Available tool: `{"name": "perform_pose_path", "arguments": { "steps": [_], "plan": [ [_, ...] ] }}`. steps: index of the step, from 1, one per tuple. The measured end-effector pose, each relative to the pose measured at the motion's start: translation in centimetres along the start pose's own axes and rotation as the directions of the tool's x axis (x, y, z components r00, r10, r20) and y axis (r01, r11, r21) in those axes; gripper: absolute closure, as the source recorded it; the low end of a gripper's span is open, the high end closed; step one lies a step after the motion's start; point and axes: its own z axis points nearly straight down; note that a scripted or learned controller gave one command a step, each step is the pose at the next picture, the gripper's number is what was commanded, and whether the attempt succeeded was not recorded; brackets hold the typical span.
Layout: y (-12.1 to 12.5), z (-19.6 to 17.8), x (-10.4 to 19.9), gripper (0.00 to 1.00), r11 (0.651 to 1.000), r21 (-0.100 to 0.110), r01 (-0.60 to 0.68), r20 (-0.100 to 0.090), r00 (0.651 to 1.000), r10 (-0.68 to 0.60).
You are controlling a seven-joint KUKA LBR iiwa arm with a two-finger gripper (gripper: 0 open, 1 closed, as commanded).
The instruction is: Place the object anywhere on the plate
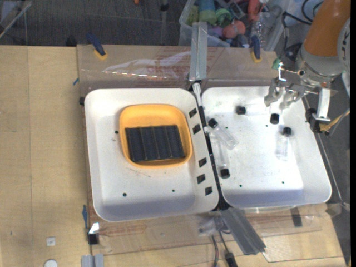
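Note:
An orange plate (153, 111) sits in the left white bin (105, 177). A dark grey ribbed rectangular object (154, 142) lies flat on the plate and covers most of its floor. My gripper (281, 98) hangs over the far part of the right bin (261, 177), well to the right of the plate. Its silver fingers (271, 97) stand open, pointing down with nothing between them. The arm's orange band is at the top right.
Small black pieces (240, 110) (286, 131) (225, 172) and clear plastic bits (222, 137) (282, 147) are scattered in the right bin. A ridge with black tabs (201, 149) divides the bins. A clear tub of colourful toys (233, 7) stands behind.

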Motion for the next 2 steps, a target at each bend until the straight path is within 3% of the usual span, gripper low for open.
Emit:
{"name": "perform_pose_path", "arguments": {
  "steps": [1, 2],
  "plan": [
    [0.7, -3.6, 0.6, 1.0, 0.998, -0.004, 0.065, 0.0, 0.998, -0.065],
    [1.0, -8.2, -0.3, 1.0, 0.946, -0.005, 0.323, 0.001, 0.946, -0.323]
  ]
}}
